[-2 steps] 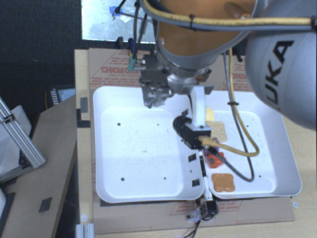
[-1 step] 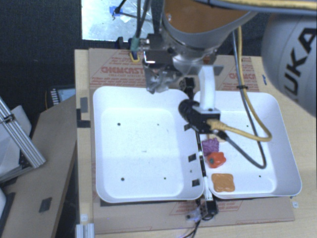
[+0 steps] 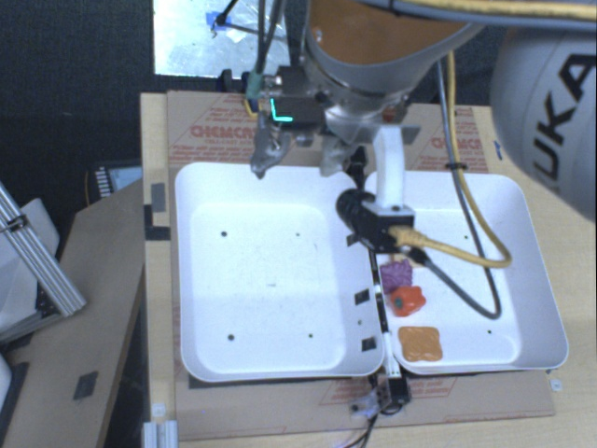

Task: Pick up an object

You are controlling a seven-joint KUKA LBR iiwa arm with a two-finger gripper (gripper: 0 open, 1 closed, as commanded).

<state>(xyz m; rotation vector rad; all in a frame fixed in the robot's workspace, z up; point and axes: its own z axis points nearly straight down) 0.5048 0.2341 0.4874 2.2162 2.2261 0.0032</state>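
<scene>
Orange arm band [image 3: 373,26] overhangs two white bins [image 3: 270,343] on cardboard [image 3: 215,124].

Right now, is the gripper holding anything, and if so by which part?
Nothing is held. The gripper hangs open over the far edge of the left bin; the purple object, red object and orange object lie in the right bin.

- Arm [image 3: 550,91]: grey shell, large dark letters "UKA" showing.
- Orange band [image 3: 373,17] above the gripper [image 3: 297,157].
- Yellow cable [image 3: 466,222] right of the gripper, beside a grey cable [image 3: 471,297].
- Green light [image 3: 278,112] just above the metal fingers [image 3: 266,155].
</scene>
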